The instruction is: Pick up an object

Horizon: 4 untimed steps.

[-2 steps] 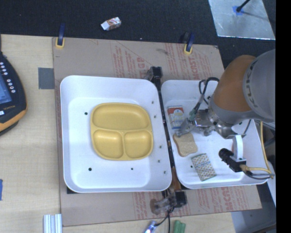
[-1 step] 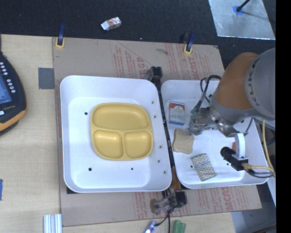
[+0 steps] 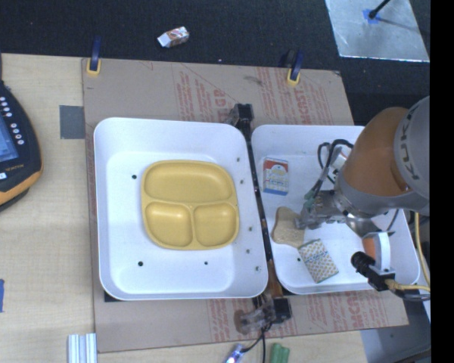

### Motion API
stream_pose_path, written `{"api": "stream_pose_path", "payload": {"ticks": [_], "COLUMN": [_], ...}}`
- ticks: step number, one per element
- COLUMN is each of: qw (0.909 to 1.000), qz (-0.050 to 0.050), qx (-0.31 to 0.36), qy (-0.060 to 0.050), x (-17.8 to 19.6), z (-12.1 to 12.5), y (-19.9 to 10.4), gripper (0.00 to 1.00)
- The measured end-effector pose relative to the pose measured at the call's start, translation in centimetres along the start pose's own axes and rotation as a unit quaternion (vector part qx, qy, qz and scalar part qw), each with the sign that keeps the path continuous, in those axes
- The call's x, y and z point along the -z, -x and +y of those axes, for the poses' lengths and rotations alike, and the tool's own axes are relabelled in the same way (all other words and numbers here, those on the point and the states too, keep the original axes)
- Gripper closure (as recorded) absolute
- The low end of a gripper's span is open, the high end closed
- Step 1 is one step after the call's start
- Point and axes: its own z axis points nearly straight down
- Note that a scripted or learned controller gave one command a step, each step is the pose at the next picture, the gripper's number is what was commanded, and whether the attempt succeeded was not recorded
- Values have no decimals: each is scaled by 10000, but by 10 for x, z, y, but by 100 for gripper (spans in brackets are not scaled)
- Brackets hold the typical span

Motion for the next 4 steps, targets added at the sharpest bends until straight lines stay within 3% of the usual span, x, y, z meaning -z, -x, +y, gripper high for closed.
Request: {"api": "stream_pose_path", "payload": {"ticks": [1,2,3,4], "qw": [10000,10000,10000,10000], "qz": [6,9,8,10], "qx": [-17,1,-2,0], "qy": [7,-32,-32,-40], "x": [0,34,34,-3], "z": [-3,-22,-22,-30], "y": [27,6,6,-11], "gripper": [100,100,0,0]}}
